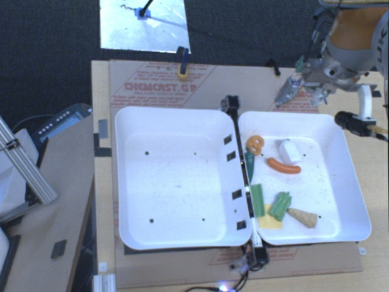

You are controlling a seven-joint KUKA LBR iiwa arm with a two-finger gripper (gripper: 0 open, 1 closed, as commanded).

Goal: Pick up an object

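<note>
The right bin (355,187) holds several small items: an orange ring (255,143), a white block (288,151), an orange sausage (284,166), a green strip (258,199), a ribbed green piece (280,205), a yellow square (271,221) and a tan cone (302,217). My gripper (302,95) hangs above the bench just behind the right bin's back rim, well above the items. Its two fingers stand apart and open, with nothing between them.
The left bin (121,123) lies beside the right one, with black clips (231,140) along the shared wall. A shiny sheet (143,17) lies at the back, and a blue-and-yellow peg (182,66) stands near it. A grey device (61,123) sits off the bench's left side.
</note>
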